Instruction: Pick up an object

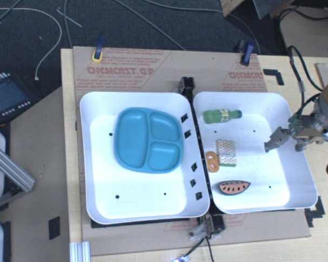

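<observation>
We hover our jaws (277, 140) apart and empty at the right bin's (295, 195) right side; nothing lifted yet, bottle (221, 115) untouched.

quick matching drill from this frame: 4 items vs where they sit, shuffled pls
Items:
1. plate
2. bottle
3. watermelon slice
4. pretzel

Places:
A. right bin, near edge
B. left bin
C. right bin, far edge
D. right bin, by the divider, touching the checked packet

Pairs: 1-B, 2-C, 3-A, 4-D
</observation>
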`<state>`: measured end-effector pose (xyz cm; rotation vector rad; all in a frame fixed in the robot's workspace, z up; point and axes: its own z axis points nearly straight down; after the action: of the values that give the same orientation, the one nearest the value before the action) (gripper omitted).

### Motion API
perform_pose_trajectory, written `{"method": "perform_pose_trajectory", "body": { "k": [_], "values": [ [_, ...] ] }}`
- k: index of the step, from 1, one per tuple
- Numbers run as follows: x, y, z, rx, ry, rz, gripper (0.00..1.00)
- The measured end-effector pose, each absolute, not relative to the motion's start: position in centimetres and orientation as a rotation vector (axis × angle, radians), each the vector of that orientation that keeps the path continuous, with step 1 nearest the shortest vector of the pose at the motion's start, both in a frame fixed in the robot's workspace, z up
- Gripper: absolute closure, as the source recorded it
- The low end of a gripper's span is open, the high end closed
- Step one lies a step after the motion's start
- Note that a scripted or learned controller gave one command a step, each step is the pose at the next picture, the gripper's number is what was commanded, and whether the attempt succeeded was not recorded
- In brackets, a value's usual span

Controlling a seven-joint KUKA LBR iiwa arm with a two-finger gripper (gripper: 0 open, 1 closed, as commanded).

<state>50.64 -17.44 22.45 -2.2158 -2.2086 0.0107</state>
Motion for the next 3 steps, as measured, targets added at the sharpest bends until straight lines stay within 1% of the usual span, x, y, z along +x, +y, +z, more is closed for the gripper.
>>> {"method": "perform_pose_trajectory", "body": {
  "k": [1, 2, 3],
  "values": [
    [50.9, -17.4, 23.1, -2.220, -2.221, 0.000, 0.00],
    [50.0, -17.5, 18.3, -2.217, -2.216, 0.004, 0.00],
    [49.8, -17.4, 12.0, -2.216, -2.216, 0.004, 0.00]
  ]
}}
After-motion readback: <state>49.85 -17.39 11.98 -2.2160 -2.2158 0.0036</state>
